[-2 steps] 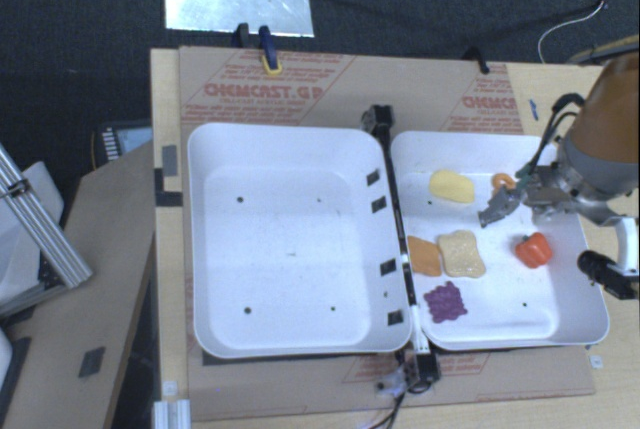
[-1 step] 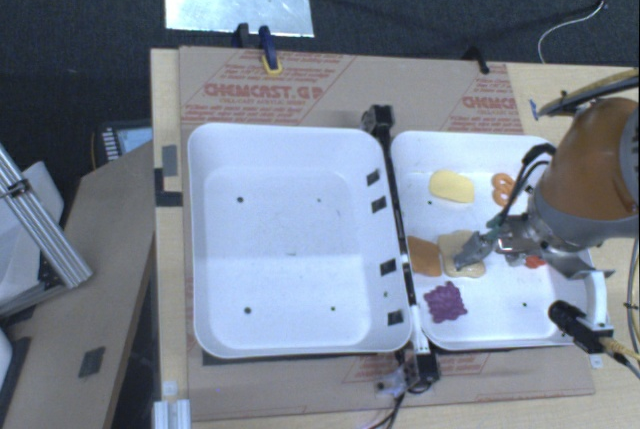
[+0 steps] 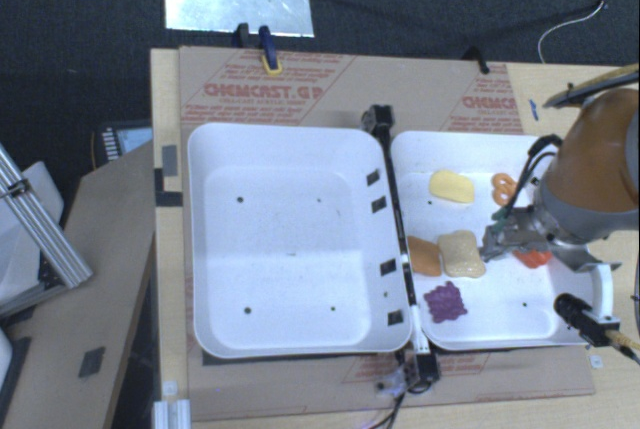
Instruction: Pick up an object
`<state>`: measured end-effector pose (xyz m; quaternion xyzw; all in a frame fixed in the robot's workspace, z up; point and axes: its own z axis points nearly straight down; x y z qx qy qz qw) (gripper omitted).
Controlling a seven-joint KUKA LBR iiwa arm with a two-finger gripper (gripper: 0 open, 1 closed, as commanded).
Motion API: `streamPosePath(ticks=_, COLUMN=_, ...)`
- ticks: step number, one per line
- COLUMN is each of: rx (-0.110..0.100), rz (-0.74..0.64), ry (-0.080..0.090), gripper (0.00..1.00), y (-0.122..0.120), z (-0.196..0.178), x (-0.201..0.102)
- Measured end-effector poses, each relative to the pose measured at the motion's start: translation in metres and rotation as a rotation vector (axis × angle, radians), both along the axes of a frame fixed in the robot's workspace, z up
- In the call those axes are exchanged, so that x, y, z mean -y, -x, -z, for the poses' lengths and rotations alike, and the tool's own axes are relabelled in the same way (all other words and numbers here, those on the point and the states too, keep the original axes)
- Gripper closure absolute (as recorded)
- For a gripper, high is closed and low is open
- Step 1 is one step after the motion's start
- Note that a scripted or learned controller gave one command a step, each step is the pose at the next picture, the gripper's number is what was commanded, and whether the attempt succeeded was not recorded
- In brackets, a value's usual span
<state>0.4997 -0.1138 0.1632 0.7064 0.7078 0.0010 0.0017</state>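
In the camera view you see the arm (image 3: 598, 167) entering from the right of the frame, its gripper (image 3: 497, 242) low over the right bin (image 3: 480, 145), just beside the beige block (image 3: 462, 254). You cannot tell how its fingers stand. Touching that block's left side lies a brown piece (image 3: 424, 257); a purple cluster (image 3: 446, 301) sits below them, a yellow piece (image 3: 452, 187) above. An orange ring (image 3: 503, 184) and a red object (image 3: 533, 258) lie close to the arm. The left bin (image 3: 290, 237) fills the frame's centre.

Both bins (image 3: 290, 247) were white; inside the right one sat a yellow piece (image 3: 452, 186), a beige slab (image 3: 461, 254), and a purple cluster (image 3: 445, 301).
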Motion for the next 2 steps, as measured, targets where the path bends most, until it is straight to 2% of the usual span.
streamPosePath(ticks=1, rx=0.015, rz=-0.010, ry=-0.004, gripper=1.00, y=-0.003, z=-0.145, x=-0.082)
streamPosePath(ticks=2, rx=0.005, rz=-0.011, ry=-0.005, gripper=1.00, y=0.012, z=-0.202, x=-0.160)
